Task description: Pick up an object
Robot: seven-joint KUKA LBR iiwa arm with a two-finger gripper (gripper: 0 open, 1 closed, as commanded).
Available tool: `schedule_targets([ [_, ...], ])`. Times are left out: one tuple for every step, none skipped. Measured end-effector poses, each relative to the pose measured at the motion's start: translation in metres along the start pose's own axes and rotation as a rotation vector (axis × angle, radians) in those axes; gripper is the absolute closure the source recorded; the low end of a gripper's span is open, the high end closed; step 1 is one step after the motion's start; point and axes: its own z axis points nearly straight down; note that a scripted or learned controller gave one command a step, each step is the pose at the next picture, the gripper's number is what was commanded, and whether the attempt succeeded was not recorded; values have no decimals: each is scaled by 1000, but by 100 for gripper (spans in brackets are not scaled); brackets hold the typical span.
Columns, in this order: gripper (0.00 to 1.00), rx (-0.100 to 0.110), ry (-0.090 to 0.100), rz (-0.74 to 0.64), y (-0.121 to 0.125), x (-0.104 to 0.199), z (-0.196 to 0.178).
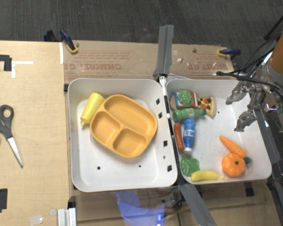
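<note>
My gripper (241,108) hangs open over the right side of the right bin (212,135), with nothing between its fingers (243,121). Just below it lies a carrot (232,146), and an orange pumpkin (233,165) sits near the front corner. Along the bin's left side are a green-and-red pack (185,98), a pizza slice (205,103), a green bottle (188,113), a blue bottle (189,133), a red sausage (178,135), a green leaf (189,165) and a banana (206,175).
The left bin (127,173) holds an orange divided plate (122,125) and a yellow bottle (91,108). Scissors (7,131) lie on the wooden bench at the far left. Cables run off the arm at the right edge.
</note>
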Motion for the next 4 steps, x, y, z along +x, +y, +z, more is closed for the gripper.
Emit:
schedule_targets([
  [0, 1, -1, 18, -60, 41, 152],
  [0, 4, -22, 183, -40, 66, 147],
  [0, 0, 1, 351, -29, 81, 153],
  [100, 1, -3, 347, -29, 80, 144],
])
